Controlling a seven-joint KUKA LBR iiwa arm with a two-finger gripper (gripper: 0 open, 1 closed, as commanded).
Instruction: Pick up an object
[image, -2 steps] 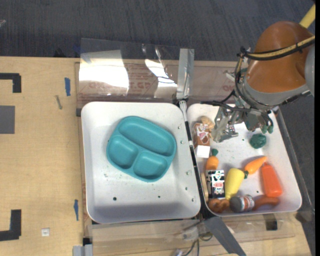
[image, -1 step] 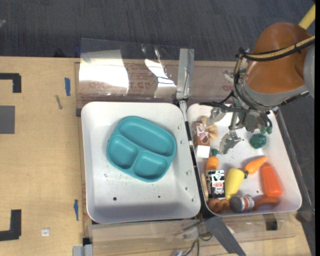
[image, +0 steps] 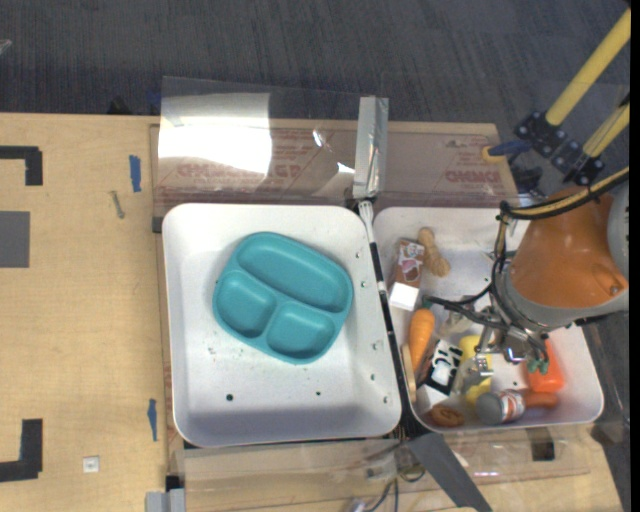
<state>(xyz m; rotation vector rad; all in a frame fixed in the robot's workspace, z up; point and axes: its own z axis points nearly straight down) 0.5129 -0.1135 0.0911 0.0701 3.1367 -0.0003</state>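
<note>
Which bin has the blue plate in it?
The left bin holds the teal divided plate, lying there by itself. The right bin has a jumble of small things, like the carrot, under the gripper.

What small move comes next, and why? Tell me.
Probably a short straight descent. The gripper hangs low in the right bin, over a clutter of small items beside the carrot, with nothing seen held. Lowering onto the nearest item looks like the way to a grasp.

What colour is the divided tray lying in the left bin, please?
Teal, plain with no pattern. The divided tray shows clearly in the camera view.
</note>
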